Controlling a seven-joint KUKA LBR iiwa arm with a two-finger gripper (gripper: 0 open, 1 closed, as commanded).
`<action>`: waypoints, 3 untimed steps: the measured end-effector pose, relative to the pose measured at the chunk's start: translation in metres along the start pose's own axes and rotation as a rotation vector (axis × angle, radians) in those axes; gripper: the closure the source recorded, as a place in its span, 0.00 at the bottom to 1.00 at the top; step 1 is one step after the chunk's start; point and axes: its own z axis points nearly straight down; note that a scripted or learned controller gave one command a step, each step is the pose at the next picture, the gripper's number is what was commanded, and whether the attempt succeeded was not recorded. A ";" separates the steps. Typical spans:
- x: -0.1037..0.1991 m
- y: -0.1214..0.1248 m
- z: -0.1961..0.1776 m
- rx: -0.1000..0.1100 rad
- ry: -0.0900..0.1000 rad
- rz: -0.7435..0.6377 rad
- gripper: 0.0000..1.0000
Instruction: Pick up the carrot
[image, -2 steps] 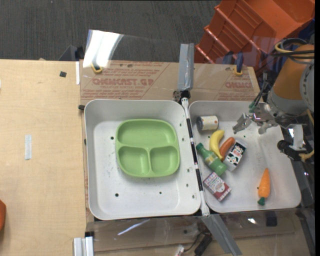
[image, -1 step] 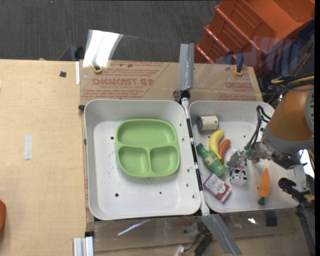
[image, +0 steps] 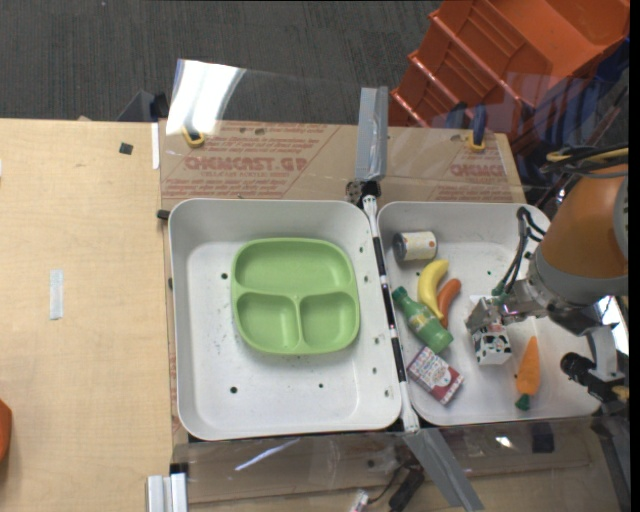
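light: bright, even | shadows: soft | glare: top-left plastic sheet | focus: slightly soft

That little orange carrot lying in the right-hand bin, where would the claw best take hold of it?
Probably across the thick middle of the orange carrot, coming straight down from above. It lies flat, lengthwise toward the bin's front, green tip nearest the front, so fingers should straddle its narrow width.
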 end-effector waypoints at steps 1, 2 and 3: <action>0.089 0.072 -0.090 0.002 -0.001 0.039 1.00; 0.149 0.076 -0.062 -0.006 -0.018 0.024 1.00; 0.155 0.076 -0.060 -0.002 -0.012 0.017 0.00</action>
